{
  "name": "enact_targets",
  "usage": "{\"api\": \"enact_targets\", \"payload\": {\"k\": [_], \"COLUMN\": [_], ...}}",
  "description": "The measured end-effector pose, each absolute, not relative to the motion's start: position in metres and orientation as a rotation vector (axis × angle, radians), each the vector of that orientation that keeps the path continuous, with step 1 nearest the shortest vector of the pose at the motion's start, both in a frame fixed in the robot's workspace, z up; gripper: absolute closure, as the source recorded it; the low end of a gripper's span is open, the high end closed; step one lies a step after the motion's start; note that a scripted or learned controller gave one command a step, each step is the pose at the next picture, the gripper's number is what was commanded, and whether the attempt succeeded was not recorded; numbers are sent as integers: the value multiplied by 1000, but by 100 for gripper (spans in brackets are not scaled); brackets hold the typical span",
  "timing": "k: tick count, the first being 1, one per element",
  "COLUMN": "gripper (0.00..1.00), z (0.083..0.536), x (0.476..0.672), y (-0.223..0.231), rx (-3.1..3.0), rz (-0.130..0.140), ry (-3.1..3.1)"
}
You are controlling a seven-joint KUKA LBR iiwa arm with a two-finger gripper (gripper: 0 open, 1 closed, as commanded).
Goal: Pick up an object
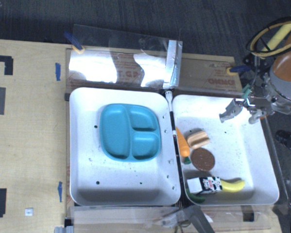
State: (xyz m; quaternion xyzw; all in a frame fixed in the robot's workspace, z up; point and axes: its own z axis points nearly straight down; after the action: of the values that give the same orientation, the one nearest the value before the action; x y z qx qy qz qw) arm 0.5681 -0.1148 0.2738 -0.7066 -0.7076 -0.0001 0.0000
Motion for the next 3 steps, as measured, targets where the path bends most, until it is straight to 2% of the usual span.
{"api": "enact_targets", "payload": {"k": [1, 2, 3], "gripper": [0, 0, 0], "z": [185, 105, 95], "x": [594, 593, 590], "y": [-98, -105, -98], "rx": [-2227, -1989, -1839], "rz": [8, 4, -16], "ry": [-2205, -2425, -2567]}}
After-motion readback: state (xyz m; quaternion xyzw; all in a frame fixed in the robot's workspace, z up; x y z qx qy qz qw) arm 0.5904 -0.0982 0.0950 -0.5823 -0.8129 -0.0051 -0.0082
